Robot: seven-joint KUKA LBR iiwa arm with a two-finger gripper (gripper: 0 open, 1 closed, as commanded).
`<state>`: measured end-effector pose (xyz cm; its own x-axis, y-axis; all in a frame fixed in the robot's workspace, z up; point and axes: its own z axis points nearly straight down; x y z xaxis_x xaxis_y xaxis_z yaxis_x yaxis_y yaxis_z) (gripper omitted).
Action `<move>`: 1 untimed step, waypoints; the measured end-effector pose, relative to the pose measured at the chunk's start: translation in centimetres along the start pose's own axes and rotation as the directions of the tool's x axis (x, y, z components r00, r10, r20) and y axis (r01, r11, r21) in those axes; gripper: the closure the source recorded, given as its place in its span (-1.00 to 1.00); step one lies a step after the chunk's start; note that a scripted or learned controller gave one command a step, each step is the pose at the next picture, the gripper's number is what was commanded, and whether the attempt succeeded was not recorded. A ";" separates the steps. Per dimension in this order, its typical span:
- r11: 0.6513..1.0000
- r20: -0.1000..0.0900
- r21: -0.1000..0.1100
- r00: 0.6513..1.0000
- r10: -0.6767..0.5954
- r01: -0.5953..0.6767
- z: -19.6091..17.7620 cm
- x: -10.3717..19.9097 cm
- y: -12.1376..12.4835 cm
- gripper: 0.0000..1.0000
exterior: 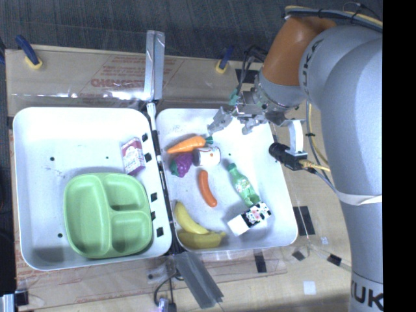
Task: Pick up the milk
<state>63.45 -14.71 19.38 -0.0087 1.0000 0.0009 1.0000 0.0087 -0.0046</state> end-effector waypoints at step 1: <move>0.977 0.000 0.001 0.977 0.215 -0.215 6.7 -3.3 -8.3 -1.00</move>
<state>55.19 -18.10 12.75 0.2066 0.9784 0.0000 0.9784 -0.2066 -0.0054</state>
